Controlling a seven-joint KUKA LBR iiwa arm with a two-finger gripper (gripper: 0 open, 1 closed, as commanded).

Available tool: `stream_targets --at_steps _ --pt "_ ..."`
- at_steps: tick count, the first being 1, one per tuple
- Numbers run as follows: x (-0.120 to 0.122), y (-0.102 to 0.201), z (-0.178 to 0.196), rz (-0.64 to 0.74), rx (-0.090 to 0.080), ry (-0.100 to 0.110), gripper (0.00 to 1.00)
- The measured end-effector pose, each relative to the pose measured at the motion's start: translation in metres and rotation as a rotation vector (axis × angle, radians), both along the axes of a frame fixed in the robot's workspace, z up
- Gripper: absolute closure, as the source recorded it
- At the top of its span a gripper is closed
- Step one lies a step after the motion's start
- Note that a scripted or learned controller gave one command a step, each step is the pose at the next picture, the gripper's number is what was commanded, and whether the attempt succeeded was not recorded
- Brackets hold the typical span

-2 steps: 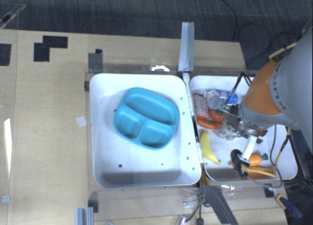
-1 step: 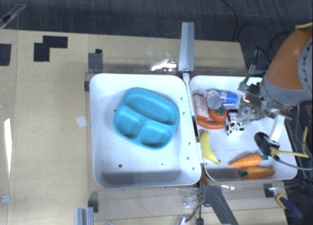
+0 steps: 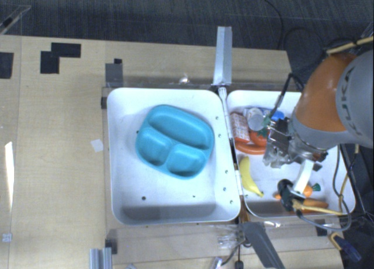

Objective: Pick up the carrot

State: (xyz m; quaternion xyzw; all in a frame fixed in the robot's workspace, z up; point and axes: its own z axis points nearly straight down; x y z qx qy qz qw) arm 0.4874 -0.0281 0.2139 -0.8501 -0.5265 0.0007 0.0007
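On the pale wooden table we see the left shallow white bin holding a blue three-compartment plastic plate, well apart from the work. In the right shallow white bin lie a yellow banana and a brown-and-orange packet near the divider. The gripper hangs over the bin's middle; whether it is spread or closed we cannot tell, and nothing visibly sits in it. The orange carrot lies at the bin's near right corner, its long axis roughly left-to-right; which end is the tip we cannot make out. We judge this the approach step: next, shifting toward that corner, aligning across the carrot, and descending.
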Motion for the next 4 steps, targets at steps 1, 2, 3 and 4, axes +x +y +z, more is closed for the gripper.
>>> stream_targets --at_steps 1,2,3,4 --pt "0.048 -0.124 -0.005 -0.009 -0.002 -0.002 1.0" --pt "0.037 -0.134 -0.125 -0.208 -0.001 -0.01 1.0" --pt "0.013 -0.061 -0.124 -0.227 -0.001 -0.019 1.0" --pt "0.05 -0.065 -0.125 -0.021 -0.001 -0.01 1.0"
